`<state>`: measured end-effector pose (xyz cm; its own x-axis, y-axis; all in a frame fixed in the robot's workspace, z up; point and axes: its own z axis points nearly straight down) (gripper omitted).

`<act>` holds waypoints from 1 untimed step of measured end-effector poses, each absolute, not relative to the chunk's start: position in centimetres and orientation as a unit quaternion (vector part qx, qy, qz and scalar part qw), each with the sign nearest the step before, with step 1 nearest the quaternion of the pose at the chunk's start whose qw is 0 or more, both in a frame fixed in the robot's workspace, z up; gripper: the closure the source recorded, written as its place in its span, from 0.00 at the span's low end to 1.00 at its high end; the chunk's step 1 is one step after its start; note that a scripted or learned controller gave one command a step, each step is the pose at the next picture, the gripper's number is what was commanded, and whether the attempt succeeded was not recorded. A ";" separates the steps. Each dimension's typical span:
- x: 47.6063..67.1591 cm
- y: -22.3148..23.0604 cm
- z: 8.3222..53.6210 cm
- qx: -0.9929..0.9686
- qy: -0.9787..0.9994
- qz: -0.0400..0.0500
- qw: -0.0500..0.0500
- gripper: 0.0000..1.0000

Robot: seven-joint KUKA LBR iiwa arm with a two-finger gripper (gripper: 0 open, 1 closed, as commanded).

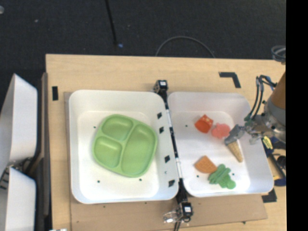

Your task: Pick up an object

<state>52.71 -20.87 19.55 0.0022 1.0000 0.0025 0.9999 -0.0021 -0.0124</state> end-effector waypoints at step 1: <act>53.0 -20.8 20.3 -0.707 -0.708 0.000 -0.001 0.00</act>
<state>53.04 -20.83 20.32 -0.0016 1.0000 -0.0009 1.0000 0.0016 0.0009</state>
